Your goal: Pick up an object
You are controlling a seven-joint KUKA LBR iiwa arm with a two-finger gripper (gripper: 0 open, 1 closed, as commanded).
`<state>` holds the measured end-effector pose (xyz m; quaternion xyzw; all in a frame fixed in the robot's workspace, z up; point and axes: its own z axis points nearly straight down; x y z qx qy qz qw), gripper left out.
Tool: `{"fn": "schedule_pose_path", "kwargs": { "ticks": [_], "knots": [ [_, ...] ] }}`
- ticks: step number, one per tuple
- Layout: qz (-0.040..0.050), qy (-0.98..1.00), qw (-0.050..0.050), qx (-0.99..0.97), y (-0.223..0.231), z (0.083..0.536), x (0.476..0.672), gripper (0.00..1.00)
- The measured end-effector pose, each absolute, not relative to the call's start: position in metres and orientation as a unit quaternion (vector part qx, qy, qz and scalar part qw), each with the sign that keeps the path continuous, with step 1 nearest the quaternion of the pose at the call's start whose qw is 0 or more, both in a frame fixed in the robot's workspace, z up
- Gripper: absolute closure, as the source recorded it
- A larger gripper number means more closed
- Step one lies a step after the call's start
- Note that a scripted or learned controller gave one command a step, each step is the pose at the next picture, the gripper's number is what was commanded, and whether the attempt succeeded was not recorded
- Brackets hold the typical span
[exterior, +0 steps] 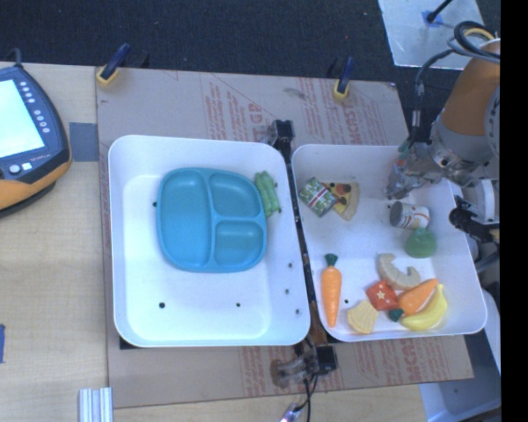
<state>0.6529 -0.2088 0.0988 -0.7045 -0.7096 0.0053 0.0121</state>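
Camera view | my claw [411, 176] — grip state unclear, can't tell | small can [409, 214] lies just below it, green piece [420, 243] beyond | progress: nothing lifted — grasp and raise remain

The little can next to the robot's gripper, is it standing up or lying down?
Lying down. The can rests on its side in the right bin, its long side level, just below the gripper and above a green round piece.

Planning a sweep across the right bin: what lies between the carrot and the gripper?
In the camera view, bare bin floor lies between the carrot and the gripper; the small can sits just below the gripper.
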Motion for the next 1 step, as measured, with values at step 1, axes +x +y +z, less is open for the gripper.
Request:
{"fn": "schedule_pose_path", "kwargs": {
  "ticks": [1],
  "knots": [
    [0.0062, -0.71, 0.018, -0.704, -0.2068, 0.0976, 0.6516, 0.0]
  ]
}}
